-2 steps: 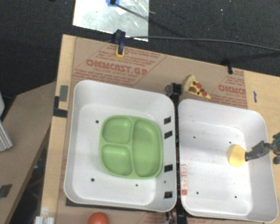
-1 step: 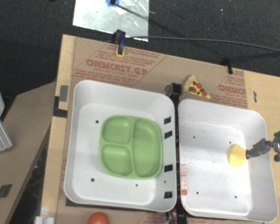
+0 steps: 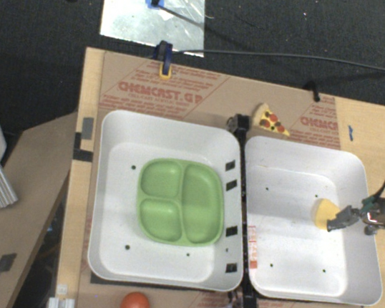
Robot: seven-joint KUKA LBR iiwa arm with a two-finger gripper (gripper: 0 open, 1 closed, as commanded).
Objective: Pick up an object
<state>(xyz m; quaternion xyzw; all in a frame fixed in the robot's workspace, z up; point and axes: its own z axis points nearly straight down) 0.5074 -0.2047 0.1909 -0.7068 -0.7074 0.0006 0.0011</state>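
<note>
Reaching position: the gripper (image 3: 343,218) enters from the right over the right bin (image 3: 282,273), its dark tip low by the bin floor.
Target location: the yellow object (image 3: 325,211) lies in the right bin, toward its right side, on the white floor.
Contact: the dark tip appears to touch or overlap the yellow object's right edge; whether the object sits inside the grasp cannot be told.
Gripper state: cannot be told from this slanted view; no hold is confirmed.
Risk one: a one-sided approach may push the yellow object leftward across the smooth floor instead of capturing it.
Risk two: the object looks small and rounded, so an off-centre closure could squeeze it out sideways.
Risk three: a tip this low may scrape the bin floor if it descends further.
Other items: the green divided plate (image 3: 180,201) rests in the left bin (image 3: 113,173), well apart from the work.
Outside the bins: a pizza-slice toy (image 3: 272,120) lies on the board behind, and an orange ball (image 3: 134,306) sits in front.
Task status: judged unfinished, lift not yet shown.
</note>
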